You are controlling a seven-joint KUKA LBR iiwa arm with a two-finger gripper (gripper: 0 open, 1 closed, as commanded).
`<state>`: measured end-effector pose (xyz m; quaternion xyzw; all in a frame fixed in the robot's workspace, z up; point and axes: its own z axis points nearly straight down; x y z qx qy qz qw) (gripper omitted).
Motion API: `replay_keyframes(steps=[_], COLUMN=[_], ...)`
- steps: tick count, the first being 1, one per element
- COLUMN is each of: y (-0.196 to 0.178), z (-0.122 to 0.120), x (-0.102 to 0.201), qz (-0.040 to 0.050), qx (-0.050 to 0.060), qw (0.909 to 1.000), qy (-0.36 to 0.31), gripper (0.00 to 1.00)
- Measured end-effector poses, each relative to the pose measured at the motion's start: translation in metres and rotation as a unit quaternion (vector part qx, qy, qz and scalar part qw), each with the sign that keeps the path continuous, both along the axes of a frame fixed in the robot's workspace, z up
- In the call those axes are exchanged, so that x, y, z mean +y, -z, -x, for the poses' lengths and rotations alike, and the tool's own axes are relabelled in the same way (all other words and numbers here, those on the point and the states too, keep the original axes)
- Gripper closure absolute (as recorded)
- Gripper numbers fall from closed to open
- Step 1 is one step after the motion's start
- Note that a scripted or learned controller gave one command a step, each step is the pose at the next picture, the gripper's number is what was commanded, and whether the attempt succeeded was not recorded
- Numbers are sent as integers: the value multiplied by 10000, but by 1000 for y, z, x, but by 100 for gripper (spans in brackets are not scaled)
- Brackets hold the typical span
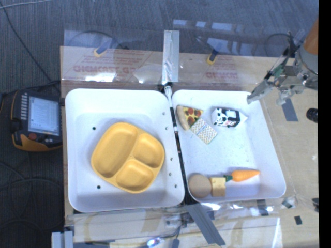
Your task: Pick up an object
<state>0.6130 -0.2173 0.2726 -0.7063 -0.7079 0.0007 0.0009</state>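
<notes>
Gripper state cannot be told; it hangs above the right bin's far right rim, apart from the carrot.

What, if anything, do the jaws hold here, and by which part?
Nothing is seen held. The gripper hangs at the right bin's far right rim, apart from the cow-patterned block, pizza slice and carrot lying inside.

A robotics lab: taped plywood bench, teach pendant on grey carpet (cables trailing), toy-food bins.
</notes>
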Motion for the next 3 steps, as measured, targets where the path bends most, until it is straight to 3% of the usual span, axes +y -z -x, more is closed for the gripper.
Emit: replay_keyframes(steps=[1,2,3], y=[-9,58,58], z=[-1,26,26], x=[1,58,58], qz=[4,4,2], qx=[6,7,2], qw=[10000,10000,10000], qy=[-9,-72,-71], gripper=[100,100,0])
